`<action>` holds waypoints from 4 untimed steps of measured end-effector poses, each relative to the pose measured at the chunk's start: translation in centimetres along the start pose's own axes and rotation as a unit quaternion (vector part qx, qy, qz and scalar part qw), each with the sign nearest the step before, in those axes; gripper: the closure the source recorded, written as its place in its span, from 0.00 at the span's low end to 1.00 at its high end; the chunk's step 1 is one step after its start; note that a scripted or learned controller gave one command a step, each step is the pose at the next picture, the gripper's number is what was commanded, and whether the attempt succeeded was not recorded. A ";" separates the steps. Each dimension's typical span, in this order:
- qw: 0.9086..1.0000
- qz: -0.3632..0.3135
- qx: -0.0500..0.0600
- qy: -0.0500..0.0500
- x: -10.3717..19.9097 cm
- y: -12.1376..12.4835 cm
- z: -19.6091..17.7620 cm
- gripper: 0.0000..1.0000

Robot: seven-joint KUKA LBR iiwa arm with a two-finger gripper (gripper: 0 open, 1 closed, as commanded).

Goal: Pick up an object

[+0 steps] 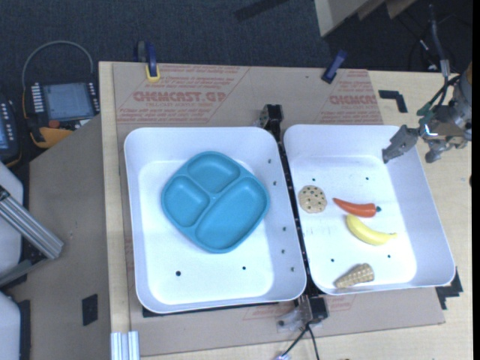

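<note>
Two white bins – the left bin (150,276) holds a blue plate (215,199). In the right bin (420,201), centre: banana (369,232), chili (355,207) at its 12 o'clock, cone (355,276) at 6, cookie (311,198) at 9. The gripper (417,147) hovers at the bin's 2 o'clock – fingers spread, holding nothing.

We see the arm (457,103) cut off by the right edge, and the gripper (415,145) too small and blurred for us to make out; the bench's (225,88) printed lettering partly hidden by both bins
</note>
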State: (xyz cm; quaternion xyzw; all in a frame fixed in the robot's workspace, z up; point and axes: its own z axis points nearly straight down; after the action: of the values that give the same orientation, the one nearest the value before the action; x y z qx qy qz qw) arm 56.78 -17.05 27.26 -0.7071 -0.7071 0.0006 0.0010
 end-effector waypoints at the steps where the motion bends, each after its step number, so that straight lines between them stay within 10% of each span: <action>1: 1.000 0.000 -0.001 0.000 0.0 0.0 -0.1 0.00; 4: 1.000 0.000 0.001 0.001 1.5 0.3 15.6 0.00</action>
State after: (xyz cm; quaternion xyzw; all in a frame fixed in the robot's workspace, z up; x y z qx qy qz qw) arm 57.08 -15.56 11.69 -0.7069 -0.7073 0.0009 0.0021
